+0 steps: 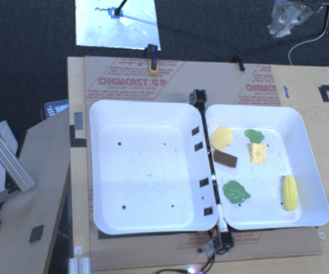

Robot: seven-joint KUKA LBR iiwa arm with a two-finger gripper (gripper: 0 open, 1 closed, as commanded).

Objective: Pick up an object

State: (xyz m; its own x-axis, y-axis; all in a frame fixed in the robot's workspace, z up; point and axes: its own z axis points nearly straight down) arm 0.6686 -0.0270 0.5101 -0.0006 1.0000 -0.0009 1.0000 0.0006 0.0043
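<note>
— What do we have nearest us, taking the black divider clips (204,164) between the two bins as our landmark?

— Right of the clips, low in the right bin (315,170), we see a green leafy toy piece (235,192) close to the divider, and farther right of it a yellow corn cob (289,192) lying lengthwise near the bin's outer wall.

— And a step farther back?

— Just right of the clips lies a small brown slab (225,159), tilted. Touching its far edge, or nearly so, we see a round yellow piece (221,137). Farther right of the divider sits a yellow cheese wedge with holes (258,153), and just behind it a smaller green leafy piece (254,135). All six things lie apart from the arm.

— Left of the clips?

— The left bin (104,170), white with a few dark specks on its floor.

— Beyond the bins?

— Printed red-lettered sheeting (135,79) on the bench, then a silvery square plate (96,21) on dark carpet.

— The gripper?

— Far behind and right of the clips, well above the bins, we see the gripper (282,17) — pale and blurred. We cannot tell how its claw is set, and nothing shows between its fingers.
</note>
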